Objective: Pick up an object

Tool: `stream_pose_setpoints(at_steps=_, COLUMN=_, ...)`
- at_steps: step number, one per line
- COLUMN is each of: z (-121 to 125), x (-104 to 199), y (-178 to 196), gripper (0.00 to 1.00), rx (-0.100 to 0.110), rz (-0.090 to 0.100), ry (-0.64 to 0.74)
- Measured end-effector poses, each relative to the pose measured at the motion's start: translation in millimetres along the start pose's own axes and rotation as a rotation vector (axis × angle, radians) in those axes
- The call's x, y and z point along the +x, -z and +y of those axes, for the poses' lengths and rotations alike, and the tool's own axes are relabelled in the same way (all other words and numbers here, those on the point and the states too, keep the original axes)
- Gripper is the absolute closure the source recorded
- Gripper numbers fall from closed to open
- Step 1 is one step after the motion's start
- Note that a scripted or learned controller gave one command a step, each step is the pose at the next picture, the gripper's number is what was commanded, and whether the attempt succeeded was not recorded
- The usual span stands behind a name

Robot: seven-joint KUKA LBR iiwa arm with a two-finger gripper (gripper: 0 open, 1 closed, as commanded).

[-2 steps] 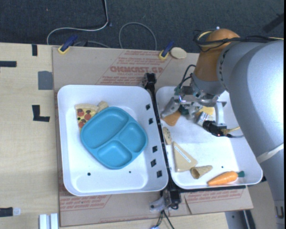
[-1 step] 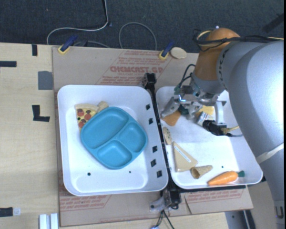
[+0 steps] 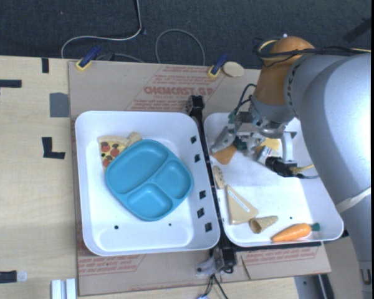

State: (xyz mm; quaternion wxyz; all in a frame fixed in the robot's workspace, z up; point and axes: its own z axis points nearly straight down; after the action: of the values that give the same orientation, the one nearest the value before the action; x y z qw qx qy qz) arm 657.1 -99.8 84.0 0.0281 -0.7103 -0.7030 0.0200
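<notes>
Nearest edge of right bin [image 3: 327, 198]: toy carrot [image 3: 293, 232] in the front corner, small cone [image 3: 262, 223] just beside it, tan wedge [image 3: 239, 205] a bit further in. All lying loose on the bin floor, untouched.

Left bin [image 3: 87, 185]: blue divided plate [image 3: 149, 178] in the middle, pizza slice [image 3: 111, 148] tucked under its far-left rim. Also untouched.

Further back in right bin: gripper [image 3: 242, 143] down low near the far-left corner, close to the divider. Orange-brown piece [image 3: 224, 156] right at the fingertip on the divider side, touching or nearly so; likely the pick target. Pale yellow item [image 3: 271, 146] just behind the wrist hardware.

Progress: reach looks done, grasp not confirmed, lift not started. Nothing visibly raised off the floor.

Finger state: cannot tell, too cluttered by cables and brackets.

Arm pose: coming in from the right, bulky grey link over the bin's right side, orange band [image 3: 271, 83] above the wrist at the far end, wrist pointing down and slightly toward the divider.
</notes>
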Motion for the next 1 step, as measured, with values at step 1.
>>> stream_pose_setpoints(at_steps=1, z=0.3, x=-12.8, y=0.2, gripper=0.00, rx=0.002, rz=0.006, ry=0.002)
